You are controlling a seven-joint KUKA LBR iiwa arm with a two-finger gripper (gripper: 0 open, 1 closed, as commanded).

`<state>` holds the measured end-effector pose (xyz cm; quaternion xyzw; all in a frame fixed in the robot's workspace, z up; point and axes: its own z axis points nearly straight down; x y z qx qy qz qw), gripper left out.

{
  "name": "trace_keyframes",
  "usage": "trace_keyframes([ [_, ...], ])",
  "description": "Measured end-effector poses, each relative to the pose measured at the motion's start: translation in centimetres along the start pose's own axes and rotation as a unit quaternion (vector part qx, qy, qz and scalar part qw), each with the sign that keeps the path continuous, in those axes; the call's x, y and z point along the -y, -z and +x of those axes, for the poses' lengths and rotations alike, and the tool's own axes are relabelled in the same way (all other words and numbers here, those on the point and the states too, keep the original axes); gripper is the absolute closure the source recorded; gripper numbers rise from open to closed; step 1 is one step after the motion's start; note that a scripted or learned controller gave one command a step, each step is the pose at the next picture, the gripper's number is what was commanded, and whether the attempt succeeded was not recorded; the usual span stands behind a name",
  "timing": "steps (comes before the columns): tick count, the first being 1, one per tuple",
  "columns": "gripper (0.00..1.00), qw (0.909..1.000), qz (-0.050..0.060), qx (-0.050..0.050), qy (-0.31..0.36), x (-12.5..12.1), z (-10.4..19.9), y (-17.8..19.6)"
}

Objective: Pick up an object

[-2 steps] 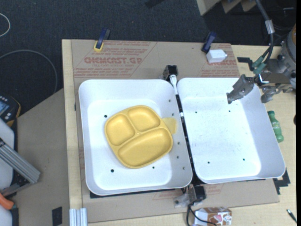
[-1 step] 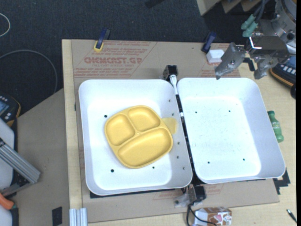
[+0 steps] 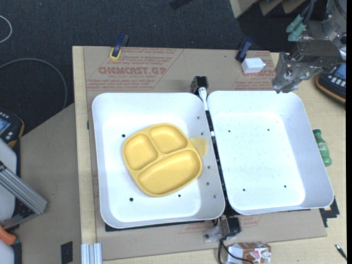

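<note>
Seen from above at a slant, two shallow white bins sit side by side on a brown cardboard-covered bench, their inner rims almost touching along a dark clamp strip down the middle. The left bin (image 3: 104, 164) holds one object: a yellow divided plate (image 3: 161, 158) with three compartments, two smaller ones toward the far side and one long one toward the near side. It lies flat and slightly turned, roughly in the middle of the bin floor, with bare white floor around it on the left, far and near sides; its right edge, where a small yellow tab sticks out, comes near the bin's right wall. The right bin (image 3: 297, 147) shows a bare white floor, lightly speckled, with small dark holes. The gripper (image 3: 287, 81) hangs at the far right, above the cardboard just beyond the right bin's far right corner, well apart from the plate. Its grey fingers point downward and nothing is between them; how far apart they stand cannot be made out. A small white block (image 3: 253, 65) rests on the cardboard just left of the gripper, and a green clamp (image 3: 322, 147) sits beside the right bin's outer rim.
</note>
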<state>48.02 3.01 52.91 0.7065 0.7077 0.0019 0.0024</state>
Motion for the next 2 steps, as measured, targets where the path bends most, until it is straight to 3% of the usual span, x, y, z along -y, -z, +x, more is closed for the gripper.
trace_keyframes([
  [1, 1.0, 0.9999, 0.011, 0.0, -0.001, 0.3, 1.2, -13.6],
  [2, 1.0, 1.0, 0.001, -0.001, 0.002, 0.1, 7.1, -11.0],
])
